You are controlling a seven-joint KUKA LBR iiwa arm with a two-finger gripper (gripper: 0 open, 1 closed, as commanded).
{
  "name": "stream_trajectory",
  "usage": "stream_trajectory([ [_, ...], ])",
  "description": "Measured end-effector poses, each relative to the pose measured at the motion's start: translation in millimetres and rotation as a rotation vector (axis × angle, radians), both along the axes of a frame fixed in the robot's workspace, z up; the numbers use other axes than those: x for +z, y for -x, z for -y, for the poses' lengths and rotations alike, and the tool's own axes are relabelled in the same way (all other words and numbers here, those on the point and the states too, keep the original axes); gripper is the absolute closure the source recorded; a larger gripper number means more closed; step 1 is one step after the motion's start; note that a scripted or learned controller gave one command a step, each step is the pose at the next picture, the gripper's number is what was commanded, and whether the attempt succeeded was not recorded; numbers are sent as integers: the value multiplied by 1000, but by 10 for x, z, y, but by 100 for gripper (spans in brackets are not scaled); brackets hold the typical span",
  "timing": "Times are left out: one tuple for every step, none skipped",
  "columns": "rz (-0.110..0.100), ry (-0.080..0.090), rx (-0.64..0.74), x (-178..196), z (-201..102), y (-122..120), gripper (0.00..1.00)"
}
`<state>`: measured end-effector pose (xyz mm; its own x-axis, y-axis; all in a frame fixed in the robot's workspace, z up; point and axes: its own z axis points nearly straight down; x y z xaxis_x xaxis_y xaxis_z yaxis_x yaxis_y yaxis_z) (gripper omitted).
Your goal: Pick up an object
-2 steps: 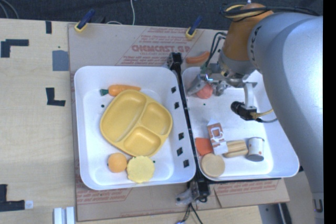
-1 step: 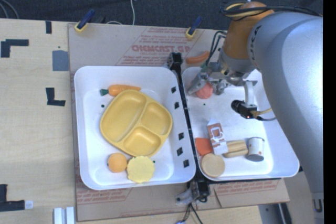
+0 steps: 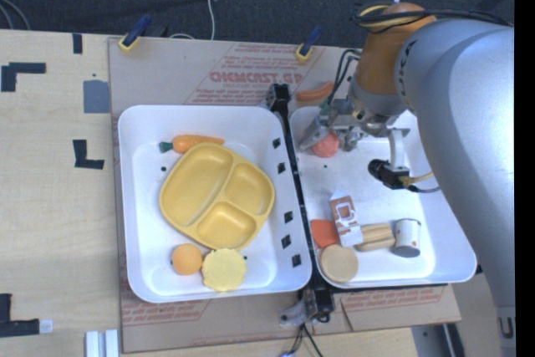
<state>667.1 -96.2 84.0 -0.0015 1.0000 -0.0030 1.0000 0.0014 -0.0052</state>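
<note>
My gripper point(image 3: 328, 136) hangs low over the back left part of the right bin point(image 3: 435, 259). It is open, with one grey finger point(image 3: 311, 135) to the left and the other to the right of a small red round object point(image 3: 327, 146). That object lies on the bin floor directly under the gripper, partly covered by it. I cannot tell whether the fingers touch it. Behind the gripper, an orange sausage-shaped piece point(image 3: 313, 92) lies at the bin's back edge.
Near the right bin's front lie a small carton point(image 3: 343, 213), a wooden cylinder point(image 3: 376, 237), a tin can point(image 3: 407, 237), a tan disc point(image 3: 339, 263) and an orange-red piece point(image 3: 321, 232). The left bin point(image 3: 134, 180) holds a yellow divided plate point(image 3: 217, 195), a carrot point(image 3: 196, 143), an orange point(image 3: 187, 259) and a yellow round piece point(image 3: 224, 269).
</note>
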Motion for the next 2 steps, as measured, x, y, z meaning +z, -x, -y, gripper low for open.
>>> stream_trajectory([
  [0, 1, 0, 1, -1, -1, 0],
  [2, -1, -1, 2, 14, -5, 0],
])
